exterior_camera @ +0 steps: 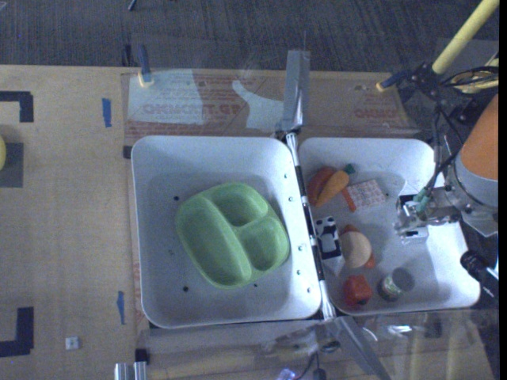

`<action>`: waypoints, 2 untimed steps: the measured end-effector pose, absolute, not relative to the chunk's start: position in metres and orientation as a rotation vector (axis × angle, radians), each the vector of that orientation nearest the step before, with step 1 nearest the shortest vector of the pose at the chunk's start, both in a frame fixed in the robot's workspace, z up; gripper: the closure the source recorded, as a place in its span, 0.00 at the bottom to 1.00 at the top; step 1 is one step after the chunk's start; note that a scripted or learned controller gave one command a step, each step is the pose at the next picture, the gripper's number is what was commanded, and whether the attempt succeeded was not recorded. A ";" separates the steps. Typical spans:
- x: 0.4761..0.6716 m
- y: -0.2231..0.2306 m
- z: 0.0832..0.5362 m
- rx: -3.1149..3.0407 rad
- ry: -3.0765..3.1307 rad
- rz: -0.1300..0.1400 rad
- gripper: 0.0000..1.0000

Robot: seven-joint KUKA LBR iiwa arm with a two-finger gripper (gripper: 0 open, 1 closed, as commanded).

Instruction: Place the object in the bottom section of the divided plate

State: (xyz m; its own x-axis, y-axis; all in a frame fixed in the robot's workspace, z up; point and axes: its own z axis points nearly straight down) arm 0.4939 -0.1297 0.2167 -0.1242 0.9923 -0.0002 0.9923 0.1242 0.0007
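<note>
A green three-section plastic divided plate [232,233] is lying in the left shallow white bin [150,165], its sections bare, so nothing is yet sitting in the bottom section. The candidate objects are resting in the right shallow white bin [380,150]: an orange carrot-shaped toy [331,185], a small speckled pink block [365,193], a pale rounded bun-like item [356,248], a red rounded toy [356,290], and a small grey-brown round piece [391,285]. The grey arm's end effector [413,216] is hanging over the right bin's right side, apart from these items and gripping none visibly; how far it is open cannot be told. The wooden surface [63,236] is carrying both bins, presumably keeping pick and place zones separate.
</note>
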 end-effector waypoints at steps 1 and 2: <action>0.481 -0.165 0.280 2.255 2.186 -0.002 1.00; 0.481 -0.200 0.337 2.267 2.172 -0.002 1.00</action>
State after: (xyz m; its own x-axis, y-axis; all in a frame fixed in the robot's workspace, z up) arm 0.4808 -0.1998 0.3367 0.0429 0.9991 -0.0018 0.9991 -0.0429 0.0004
